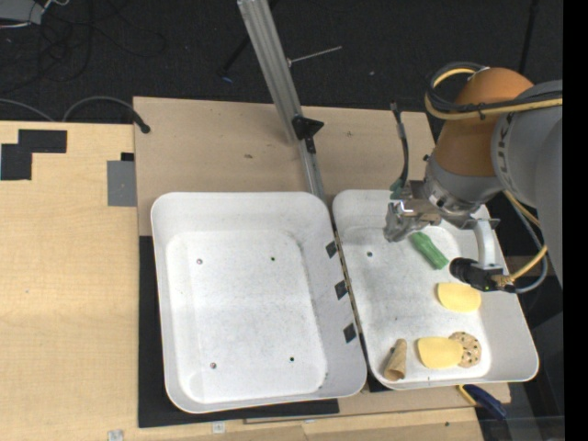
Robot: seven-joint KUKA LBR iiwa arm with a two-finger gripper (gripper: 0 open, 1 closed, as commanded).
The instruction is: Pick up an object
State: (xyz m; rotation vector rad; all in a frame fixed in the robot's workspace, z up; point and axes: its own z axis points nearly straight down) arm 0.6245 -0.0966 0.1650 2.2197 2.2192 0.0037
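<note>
Two white bins sit side by side on the tabletop (64, 274). In the right bin (386, 288) lie five things: a green piece (429, 249) at the far side, a yellow piece (457, 297) to its near right, and along the near wall a tan cone (396, 360), a second yellow piece (437, 353) and a cookie (467, 348) that touches it. The left bin (243, 297) has bare white floor with a few small dark dots. The arm (487, 131) reaches in from the right, and its end effector (401, 222) hangs over the far part of the right bin, just left of the green piece's far end. Whether it touches that piece, and whether it is released or clenched, cannot be told from this angle.
</note>
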